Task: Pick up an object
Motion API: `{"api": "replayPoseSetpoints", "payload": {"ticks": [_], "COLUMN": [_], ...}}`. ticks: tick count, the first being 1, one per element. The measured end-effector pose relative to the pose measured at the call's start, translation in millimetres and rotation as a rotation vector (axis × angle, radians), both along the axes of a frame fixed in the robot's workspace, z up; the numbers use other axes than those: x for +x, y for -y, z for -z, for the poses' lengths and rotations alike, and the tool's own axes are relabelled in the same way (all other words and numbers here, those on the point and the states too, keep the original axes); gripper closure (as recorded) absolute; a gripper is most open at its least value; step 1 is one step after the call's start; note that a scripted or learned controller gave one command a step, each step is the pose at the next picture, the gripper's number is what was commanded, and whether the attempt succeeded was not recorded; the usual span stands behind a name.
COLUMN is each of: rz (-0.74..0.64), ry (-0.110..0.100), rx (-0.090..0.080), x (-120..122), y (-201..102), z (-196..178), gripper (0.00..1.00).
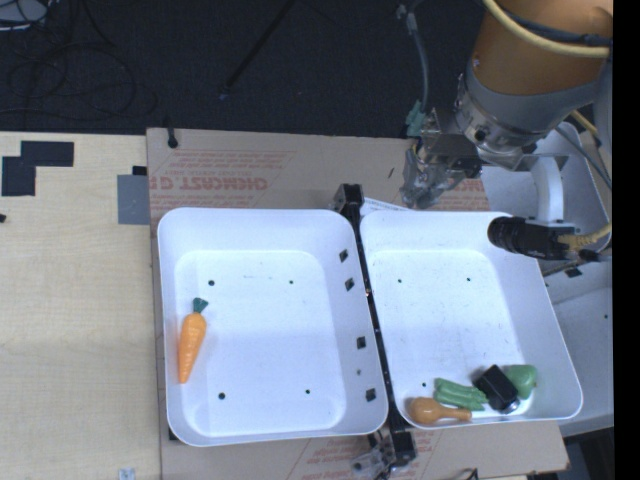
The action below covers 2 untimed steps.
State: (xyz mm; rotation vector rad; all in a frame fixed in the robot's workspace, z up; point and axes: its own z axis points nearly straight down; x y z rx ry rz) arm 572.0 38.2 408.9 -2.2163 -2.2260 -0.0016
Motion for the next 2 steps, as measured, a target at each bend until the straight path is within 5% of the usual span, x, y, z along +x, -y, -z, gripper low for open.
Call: {"api": "replayPoseSetpoints", "payload": {"ticks": [1, 2], "rz": [-0.003, 0.009], "ry": [0.01, -0.012], "rx": [0.001, -0.004], "x": [37, 67], "y": [-65, -6], "z": [-109, -1], "gripper": [1.0, 1.0]}}
